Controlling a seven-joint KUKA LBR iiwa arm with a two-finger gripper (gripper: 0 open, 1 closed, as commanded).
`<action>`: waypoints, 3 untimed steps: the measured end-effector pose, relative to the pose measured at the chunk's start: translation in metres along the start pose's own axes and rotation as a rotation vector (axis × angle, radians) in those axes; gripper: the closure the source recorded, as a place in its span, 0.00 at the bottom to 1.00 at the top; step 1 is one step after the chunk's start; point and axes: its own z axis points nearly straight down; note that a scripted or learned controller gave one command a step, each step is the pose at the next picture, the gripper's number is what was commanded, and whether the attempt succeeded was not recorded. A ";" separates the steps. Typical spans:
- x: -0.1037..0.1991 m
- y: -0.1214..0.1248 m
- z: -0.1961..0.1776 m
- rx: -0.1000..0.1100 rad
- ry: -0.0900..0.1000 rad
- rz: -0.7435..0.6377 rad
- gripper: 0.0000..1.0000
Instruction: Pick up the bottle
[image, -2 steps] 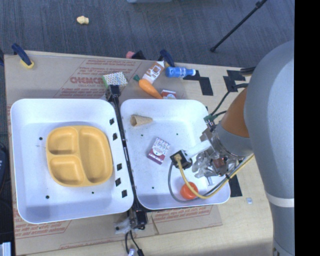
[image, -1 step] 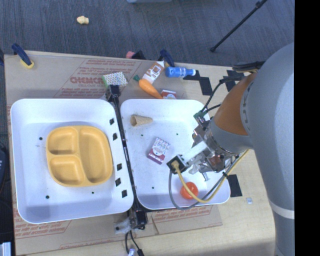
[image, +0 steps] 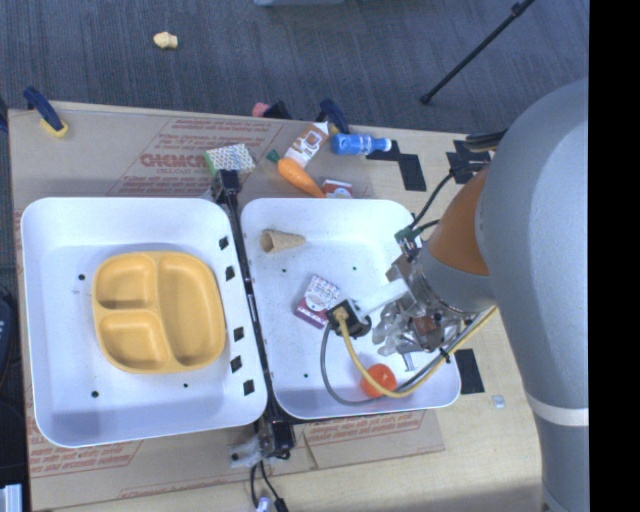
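A blue bottle (image: 358, 145) lies on its side on the bench just beyond the far rim of the right bin (image: 300, 400). A small white bottle with an orange label (image: 306, 146) lies to its left. My gripper (image: 398, 335) hangs low over the right part of the right bin, well in front of both bottles. A yellow cable (image: 352, 352) loops under it. Right below the gripper an orange ball (image: 379, 379) rests on the bin floor. I see no bottle between the metal parts of the gripper.
The right bin also holds an ice-cream cone (image: 283, 240) and a small pink and white packet (image: 319, 299). A yellow divided plate (image: 158, 310) lies in the left bin (image: 50, 400). An orange carrot (image: 299, 178) and a checked packet (image: 230, 158) lie on the bench near the bottles.
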 end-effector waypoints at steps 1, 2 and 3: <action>-0.004 0.020 0.008 0.000 0.000 0.002 1.00; 0.002 -0.005 -0.035 -0.004 0.003 -0.118 1.00; -0.001 0.004 -0.020 -0.001 0.001 0.000 1.00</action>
